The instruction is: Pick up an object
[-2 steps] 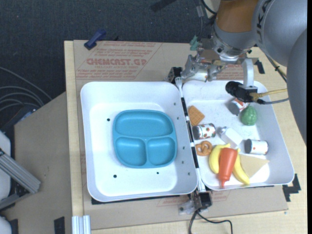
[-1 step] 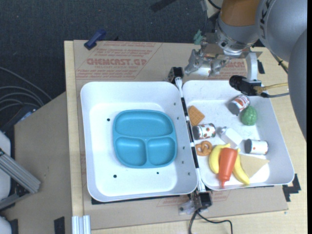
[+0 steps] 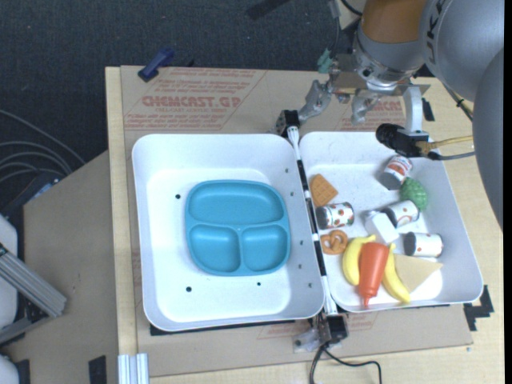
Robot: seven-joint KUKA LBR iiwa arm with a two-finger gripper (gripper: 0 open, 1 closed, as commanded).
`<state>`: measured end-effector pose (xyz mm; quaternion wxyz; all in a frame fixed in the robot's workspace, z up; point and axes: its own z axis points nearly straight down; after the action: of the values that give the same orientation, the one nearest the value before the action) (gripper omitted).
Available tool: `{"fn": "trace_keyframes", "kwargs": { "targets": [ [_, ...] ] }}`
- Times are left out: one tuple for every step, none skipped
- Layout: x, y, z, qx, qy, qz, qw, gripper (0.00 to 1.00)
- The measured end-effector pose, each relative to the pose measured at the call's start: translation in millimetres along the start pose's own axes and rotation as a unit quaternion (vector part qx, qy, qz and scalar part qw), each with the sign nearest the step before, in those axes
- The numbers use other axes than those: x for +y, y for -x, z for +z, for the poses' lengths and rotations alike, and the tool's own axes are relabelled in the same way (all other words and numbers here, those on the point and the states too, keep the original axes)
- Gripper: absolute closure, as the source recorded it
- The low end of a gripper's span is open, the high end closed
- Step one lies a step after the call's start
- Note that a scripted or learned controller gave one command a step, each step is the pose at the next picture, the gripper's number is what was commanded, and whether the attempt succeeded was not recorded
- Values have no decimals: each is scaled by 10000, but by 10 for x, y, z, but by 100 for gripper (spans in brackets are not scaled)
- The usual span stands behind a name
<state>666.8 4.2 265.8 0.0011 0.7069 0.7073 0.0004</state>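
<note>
**Arm poised over the far edge of the right bin, nothing in its grasp**

Camera view: the grey arm with the orange band (image 3: pixel 392 14) hangs over the far edge of the desk (image 3: pixel 200 102). Its gripper (image 3: pixel 336 106) sits just above the far rim of the right white bin (image 3: pixel 460 238), fingers (image 3: pixel 314 102) spread apart with nothing between them.

The right white bin holds a square tan cracker (image 3: pixel 323 189), a small white can (image 3: pixel 336 214), a pretzel (image 3: pixel 335 242), a yellow banana (image 3: pixel 352 264), an orange carrot (image 3: pixel 372 269), a pale cheese wedge (image 3: pixel 418 275), a green leafy piece (image 3: pixel 414 192) and several more small cans. The left white bin (image 3: pixel 156 214) carries a blue three-compartment plastic tray (image 3: pixel 237 226) at its middle.
</note>
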Motion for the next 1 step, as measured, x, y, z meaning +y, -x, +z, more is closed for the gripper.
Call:
{"fn": "trace_keyframes", "kwargs": {
  "targets": [
    [-10, 306, 775, 5, -26, 8, 10000, 0]
  ]
}}
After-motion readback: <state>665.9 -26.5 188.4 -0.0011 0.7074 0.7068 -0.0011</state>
